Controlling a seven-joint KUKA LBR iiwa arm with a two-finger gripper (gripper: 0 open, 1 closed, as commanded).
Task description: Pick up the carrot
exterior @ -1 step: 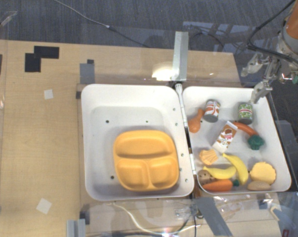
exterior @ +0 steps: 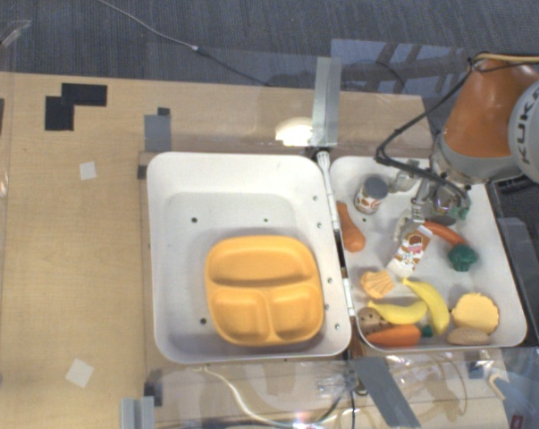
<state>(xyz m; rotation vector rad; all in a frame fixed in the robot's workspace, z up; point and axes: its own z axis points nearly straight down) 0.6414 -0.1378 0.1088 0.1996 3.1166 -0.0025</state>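
Orange tapered carrot (exterior: 349, 228) | smooth white bin (exterior: 510, 266) | gripper (exterior: 421, 211) state: cannot tell

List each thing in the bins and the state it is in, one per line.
Yellow tray: upright, in the left bin.
Carrot: lying by the right bin's left wall.
Small can: standing.
Bottle: lying tilted.
Bananas: lying.
Gripper: above the right bin.
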